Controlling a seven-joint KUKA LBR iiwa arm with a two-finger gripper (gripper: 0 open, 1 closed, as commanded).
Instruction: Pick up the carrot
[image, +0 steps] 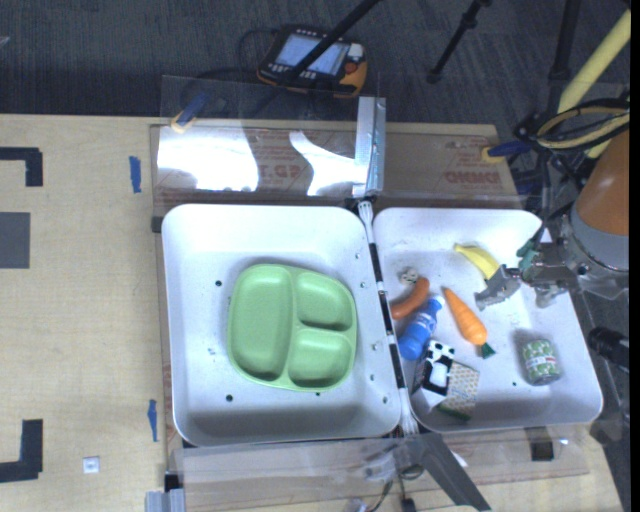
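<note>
Carrot (466, 316) lay in the right bin (575, 400), near its middle, orange body slanting from upper left to lower right, green stub at the lower end. Nothing lay on top of it.

Just left of it: a sausage-like brown piece (409, 299) and a blue bottle (418, 333), both near but apart from the carrot. Below them a black-and-white toy (436, 366) and a speckled flat piece (460, 390). A banana (479, 260) sat above and to the right; a round greenish container (539, 359) lower right, well clear.

Gripper (500, 289) hung just right of the carrot's upper end, between carrot and banana, holding nothing. How far apart the fingers stood could not be told from this slanted view.

Left bin (190, 300) held a green divided plate (292, 324); no bearing on the grasp.

Judgement: approach stage, grasp not yet made. To do it well, the arm would want to shift left and a little down to centre over the carrot's thick middle, turn the fingers across its long axis, and descend straight. The blue bottle on the left side looked the likeliest thing to be nudged.
</note>
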